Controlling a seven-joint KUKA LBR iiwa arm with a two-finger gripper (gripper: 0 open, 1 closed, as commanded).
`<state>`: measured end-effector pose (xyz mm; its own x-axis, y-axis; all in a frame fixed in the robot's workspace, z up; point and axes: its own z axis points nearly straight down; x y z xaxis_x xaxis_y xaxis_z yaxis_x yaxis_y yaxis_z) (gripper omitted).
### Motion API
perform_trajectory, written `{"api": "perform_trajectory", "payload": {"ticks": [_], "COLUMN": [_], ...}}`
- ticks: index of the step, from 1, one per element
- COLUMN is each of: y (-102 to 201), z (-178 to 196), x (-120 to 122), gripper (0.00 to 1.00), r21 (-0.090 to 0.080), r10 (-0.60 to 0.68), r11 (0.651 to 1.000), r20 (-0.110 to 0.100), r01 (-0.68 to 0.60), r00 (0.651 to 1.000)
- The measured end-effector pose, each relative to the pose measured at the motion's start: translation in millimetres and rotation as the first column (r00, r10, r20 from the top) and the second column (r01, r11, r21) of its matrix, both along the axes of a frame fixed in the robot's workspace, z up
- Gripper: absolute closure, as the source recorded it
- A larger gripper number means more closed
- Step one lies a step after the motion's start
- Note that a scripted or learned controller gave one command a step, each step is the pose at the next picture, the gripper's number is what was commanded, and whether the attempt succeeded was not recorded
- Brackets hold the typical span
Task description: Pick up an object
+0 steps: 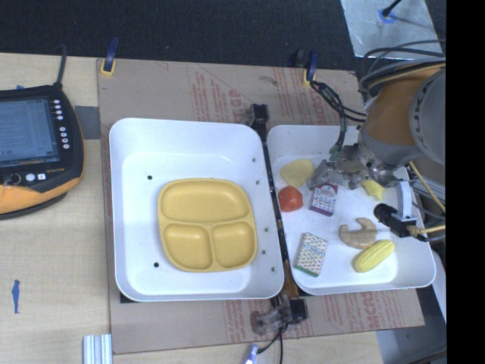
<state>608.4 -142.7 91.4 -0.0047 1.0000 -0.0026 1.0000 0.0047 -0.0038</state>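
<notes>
Camera view: gripper (331,174) hangs low over the right bin (424,275), just above the small carton (323,200), likely lining up a grab; finger opening I cannot tell.

Pale wooden worktop (53,264), overlaid with a brown cardboard sheet (189,89) clipped at the far edge. On the cardboard, two white bins side by side: left bin (132,203), right bin (409,275). Off to the left, an orange-edged tablet pendant (34,146).
</notes>
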Motion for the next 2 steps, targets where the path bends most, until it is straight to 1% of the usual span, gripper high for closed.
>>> {"api": "perform_trajectory", "payload": {"ticks": [1, 2], "y": [19.6, 15.2], "z": [0.9, 0.1], "x": [48.0, -46.2], "gripper": [0.0, 0.0], "r21": [0.003, 0.001], "r10": [0.001, 0.0], "r11": [1.0, 1.0], "r20": [0.002, -0.001], "r01": [-0.001, 0.0], "r00": [1.0, 1.0]}}
